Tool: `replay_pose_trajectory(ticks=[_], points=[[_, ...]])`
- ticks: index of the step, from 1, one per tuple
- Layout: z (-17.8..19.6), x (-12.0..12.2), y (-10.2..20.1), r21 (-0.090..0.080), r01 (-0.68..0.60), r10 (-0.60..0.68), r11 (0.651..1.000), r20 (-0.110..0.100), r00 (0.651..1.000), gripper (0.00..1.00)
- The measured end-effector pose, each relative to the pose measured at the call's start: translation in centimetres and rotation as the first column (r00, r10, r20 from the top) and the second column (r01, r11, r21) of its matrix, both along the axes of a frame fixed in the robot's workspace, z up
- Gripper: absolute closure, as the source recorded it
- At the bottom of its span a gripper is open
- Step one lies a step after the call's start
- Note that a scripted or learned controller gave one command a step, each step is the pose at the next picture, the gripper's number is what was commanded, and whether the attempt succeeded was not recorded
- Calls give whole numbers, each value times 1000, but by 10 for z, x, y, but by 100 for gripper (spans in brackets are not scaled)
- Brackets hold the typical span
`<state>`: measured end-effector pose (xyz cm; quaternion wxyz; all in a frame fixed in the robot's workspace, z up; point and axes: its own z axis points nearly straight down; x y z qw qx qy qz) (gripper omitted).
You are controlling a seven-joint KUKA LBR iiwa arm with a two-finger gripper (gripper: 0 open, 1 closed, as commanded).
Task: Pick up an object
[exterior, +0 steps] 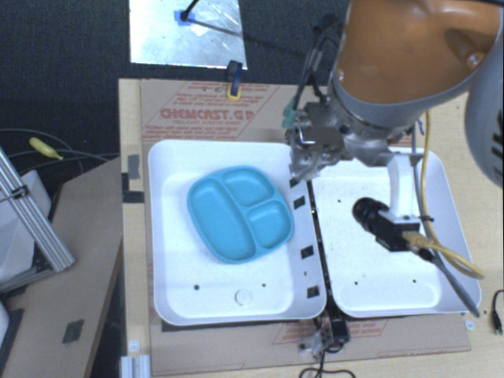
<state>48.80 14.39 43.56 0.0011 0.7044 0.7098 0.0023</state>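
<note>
Since the only loose thing I can see is the blue divided plate, I take that as what I am meant to lift. It lies flat in the left bin, roughly in the middle and a little toward the far side, turned at an angle, with three compartments facing up. I judge it to be moulded plastic: light, stiff, not fragile, but smooth and probably slippery. Lying flat with a low rim, it offers little to pinch from above. My best guess for a hold is the raised outer rim, or one of the ridges between compartments, where one finger can drop inside a well and the other outside.

The right bin sits just beside the left one, sharing the middle divider. A black cylindrical fitting with a yellowish cable lies across it under the arm.

As for the gripper, it hangs over the far end of the divider between the bins, near the plate's far right edge but apart from it. I cannot tell how its jaws stand; the wrist hardware hides them, and I see nothing held there.
</note>
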Motion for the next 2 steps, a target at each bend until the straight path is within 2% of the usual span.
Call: replay_pose_trajectory(ticks=[1,2], points=[[71,7,-54,0,12,-12,1000,6,1000,100],[25,29,-86,-3,11,-11,1000,-6,1000,100]])
